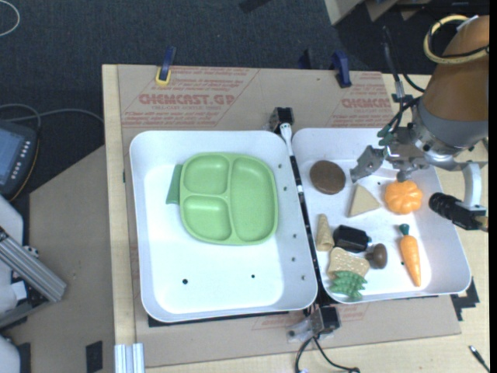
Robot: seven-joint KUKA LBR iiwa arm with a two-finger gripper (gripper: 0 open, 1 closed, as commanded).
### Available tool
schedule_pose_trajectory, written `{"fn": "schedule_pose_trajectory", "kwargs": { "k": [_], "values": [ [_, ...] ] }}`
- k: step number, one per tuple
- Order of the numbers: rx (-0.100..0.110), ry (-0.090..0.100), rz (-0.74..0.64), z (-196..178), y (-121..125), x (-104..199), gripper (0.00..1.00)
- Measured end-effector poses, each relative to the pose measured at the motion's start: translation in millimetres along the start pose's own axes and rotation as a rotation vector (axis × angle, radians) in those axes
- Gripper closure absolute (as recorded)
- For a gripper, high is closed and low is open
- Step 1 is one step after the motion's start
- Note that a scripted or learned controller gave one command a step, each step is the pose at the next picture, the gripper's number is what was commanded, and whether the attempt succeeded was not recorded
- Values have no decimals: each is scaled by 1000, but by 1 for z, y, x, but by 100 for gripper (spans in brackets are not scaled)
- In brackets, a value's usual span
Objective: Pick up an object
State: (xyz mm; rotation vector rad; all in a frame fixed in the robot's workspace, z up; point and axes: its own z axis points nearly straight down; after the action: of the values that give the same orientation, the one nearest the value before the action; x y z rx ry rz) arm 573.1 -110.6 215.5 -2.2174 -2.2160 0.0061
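Tool (386,160) hangs over the right white bin (458,278), fingers apart and gripping nothing, just above the pale wedge-shaped block (363,201) and beside the small orange pumpkin (403,196). Best to centre on 1 object, descend straight, then close.

Green plate (229,198); white bins (147,208); orange pumpkin (404,197); orange carrot (411,259), green top; brown disc (328,176); cream wedge (362,201).

Bright even overhead light, soft short shadows, white bins slightly glaring, mild overall blur
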Motion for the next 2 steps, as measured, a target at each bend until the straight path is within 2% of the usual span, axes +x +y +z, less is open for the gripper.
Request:
{"fn": "schedule_pose_trajectory", "kwargs": {
  "k": [1, 2],
  "values": [
    [0, 0, 0, 60, -8, 0, 0],
    [-1, 0, 0, 103, -10, -1, 0]
  ]
}}
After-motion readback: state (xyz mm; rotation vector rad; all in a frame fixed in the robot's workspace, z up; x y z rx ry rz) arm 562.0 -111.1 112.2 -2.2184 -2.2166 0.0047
